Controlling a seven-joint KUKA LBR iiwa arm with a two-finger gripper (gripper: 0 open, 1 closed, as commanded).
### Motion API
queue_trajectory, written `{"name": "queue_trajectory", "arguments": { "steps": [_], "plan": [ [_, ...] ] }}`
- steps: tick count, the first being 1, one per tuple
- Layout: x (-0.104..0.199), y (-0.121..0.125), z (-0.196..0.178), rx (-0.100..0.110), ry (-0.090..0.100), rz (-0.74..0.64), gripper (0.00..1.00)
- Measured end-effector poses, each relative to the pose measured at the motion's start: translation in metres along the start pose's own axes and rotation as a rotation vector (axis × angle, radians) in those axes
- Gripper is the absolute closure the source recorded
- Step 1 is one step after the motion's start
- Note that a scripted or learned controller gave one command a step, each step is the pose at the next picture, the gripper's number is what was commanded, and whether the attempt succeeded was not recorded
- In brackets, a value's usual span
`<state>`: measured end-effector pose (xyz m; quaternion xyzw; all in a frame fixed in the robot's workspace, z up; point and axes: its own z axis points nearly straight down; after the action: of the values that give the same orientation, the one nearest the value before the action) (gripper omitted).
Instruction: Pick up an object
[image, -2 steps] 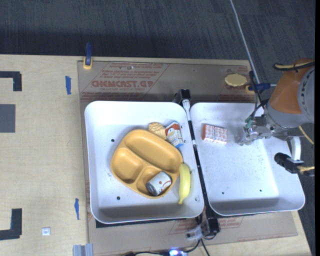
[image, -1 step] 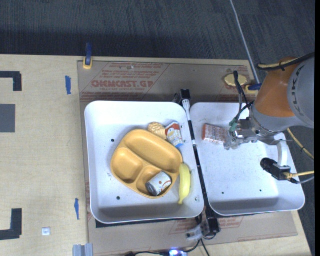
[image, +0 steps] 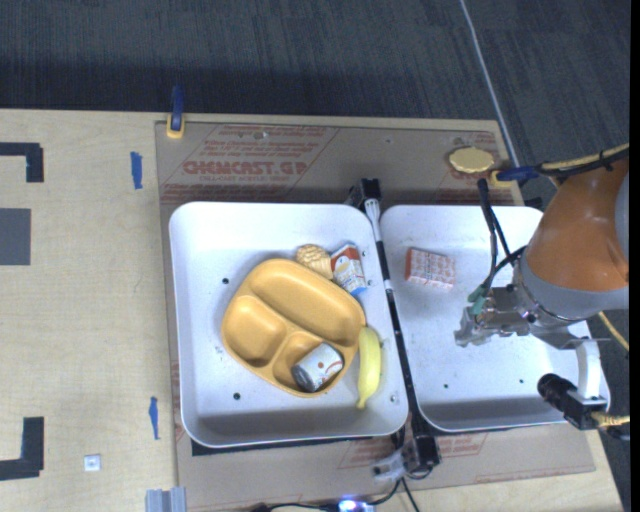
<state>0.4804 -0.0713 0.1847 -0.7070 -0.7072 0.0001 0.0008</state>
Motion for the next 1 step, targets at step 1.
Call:
{"name": "queue_trajectory", "arguments": {
  "steps": [1],
  "plan": [
    [0.0584,-0.0001,-0.0002,-0.002,0.0,-0.001,1.0]
  ]
}}
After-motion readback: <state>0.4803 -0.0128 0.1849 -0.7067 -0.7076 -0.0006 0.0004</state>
